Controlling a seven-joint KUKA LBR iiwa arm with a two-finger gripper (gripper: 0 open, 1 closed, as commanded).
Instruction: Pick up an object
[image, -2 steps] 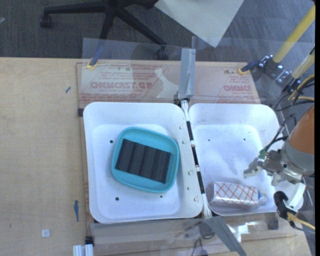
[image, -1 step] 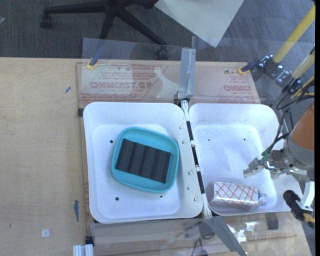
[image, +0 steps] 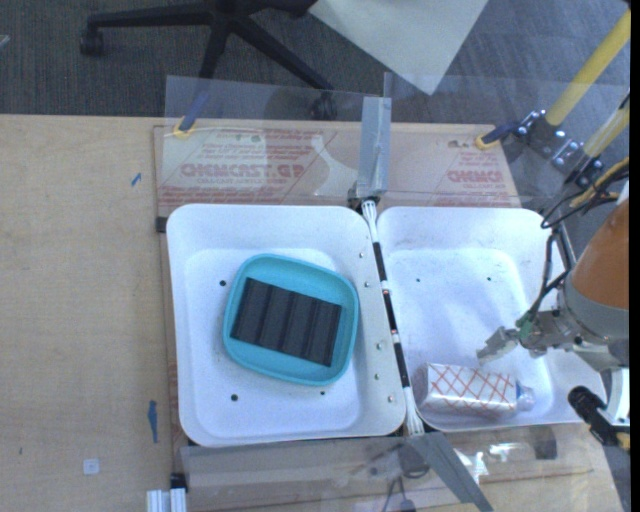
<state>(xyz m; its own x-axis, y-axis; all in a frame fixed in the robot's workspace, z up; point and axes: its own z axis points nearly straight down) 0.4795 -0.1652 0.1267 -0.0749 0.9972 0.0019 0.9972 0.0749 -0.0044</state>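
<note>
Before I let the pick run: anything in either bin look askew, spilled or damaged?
Nothing spilled or visibly broken. The teal tray lies flat but rotated askew in the left bin. The silver packet with the red lattice print sits jammed into the near corner of the right bin, against its walls, which may make grasping it awkward.

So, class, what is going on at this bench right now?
A grey robot arm with an orange band reaches in from the right. Its gripper hovers over the right bin, just above a red-and-white checked packet at the bin's front edge. A blue tray with a dark insert lies in the left bin.
</note>
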